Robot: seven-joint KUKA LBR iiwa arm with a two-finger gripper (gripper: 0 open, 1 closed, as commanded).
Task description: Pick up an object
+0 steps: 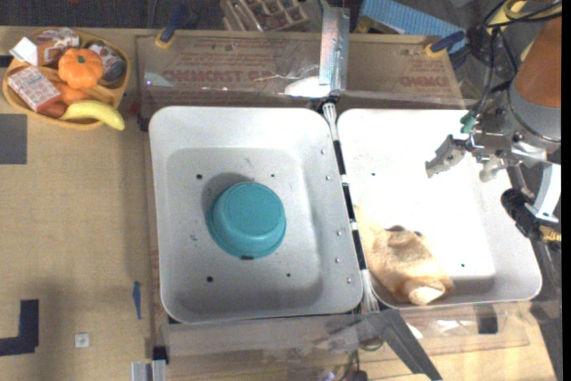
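— Cluttered floor behind the tabletop (71,219), I see: boxes, cables, a blue sheet. What sits on the wood itself?

— Two white bins side by side. At the far left corner, a small basket (62,89) with a toy pumpkin (80,67), a banana (94,112) and some little cartons.

— And in the bins?

— The left bin (178,138) has a teal bowl (248,219) upside down near its middle, well clear of the walls. The right bin (401,147) holds a tan, lumpy soft toy (409,260) in its near left corner, close against the divider and the front rim.

— Anything crowding that toy?

— Nothing lies around it; only the bin walls press close on two sides.

— Where is the arm?

— It (540,76) comes in from the right, orange band showing, wrist over the right bin's right edge. The claw (466,158) hangs above the bin's far right part, well apart from the toy, its fingers spread wide with nothing between them.
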